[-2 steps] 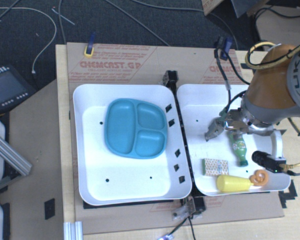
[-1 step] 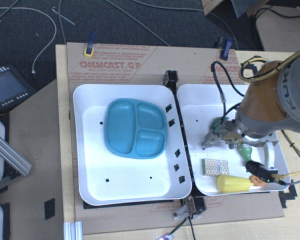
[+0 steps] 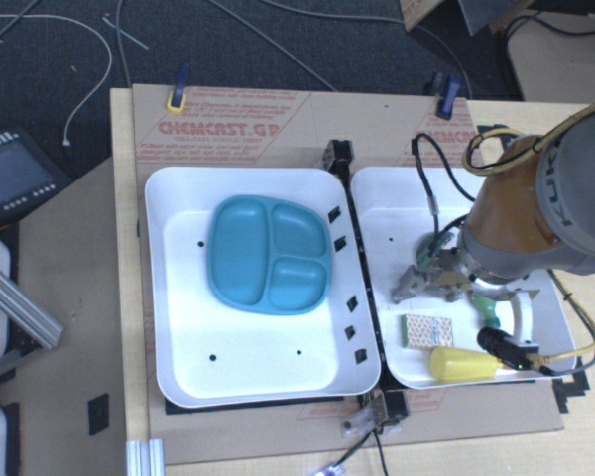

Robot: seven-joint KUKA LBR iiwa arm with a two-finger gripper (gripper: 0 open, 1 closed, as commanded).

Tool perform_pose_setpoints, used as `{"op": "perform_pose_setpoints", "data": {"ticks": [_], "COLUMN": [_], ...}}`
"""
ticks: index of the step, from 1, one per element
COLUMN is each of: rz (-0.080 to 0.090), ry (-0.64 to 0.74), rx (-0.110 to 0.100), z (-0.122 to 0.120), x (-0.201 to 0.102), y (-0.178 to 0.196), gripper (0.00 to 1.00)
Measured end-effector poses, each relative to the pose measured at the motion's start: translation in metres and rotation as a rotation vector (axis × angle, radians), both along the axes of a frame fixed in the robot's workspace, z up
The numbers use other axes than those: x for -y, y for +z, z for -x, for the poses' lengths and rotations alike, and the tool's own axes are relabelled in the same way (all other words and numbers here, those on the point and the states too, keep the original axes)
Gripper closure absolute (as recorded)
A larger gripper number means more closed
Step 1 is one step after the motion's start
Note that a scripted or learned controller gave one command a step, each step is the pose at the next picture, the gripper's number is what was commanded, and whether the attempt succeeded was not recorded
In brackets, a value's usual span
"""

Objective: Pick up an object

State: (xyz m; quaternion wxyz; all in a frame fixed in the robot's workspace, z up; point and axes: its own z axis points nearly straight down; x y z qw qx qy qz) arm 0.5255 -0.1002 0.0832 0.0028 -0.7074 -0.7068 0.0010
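While nothing lifted yet: pincer low in right bin, finger state impossible to tell. Yellow object, green-white packet lying unpicked nearby. Grasp, lift pending.

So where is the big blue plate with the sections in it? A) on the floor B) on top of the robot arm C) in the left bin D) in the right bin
C: the blue divided plate lies flat in the left bin, while the arm reaches down into the right bin instead.
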Motion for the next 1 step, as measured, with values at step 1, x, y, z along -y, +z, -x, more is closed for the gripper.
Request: {"op": "perform_pose_setpoints", "data": {"ticks": [1], "rz": [0.0], "ry": [0.0], "rx": [0.005], "z": [-0.0013], "x": [-0.0002], "y": [0.0126], "gripper": [1.0]}}
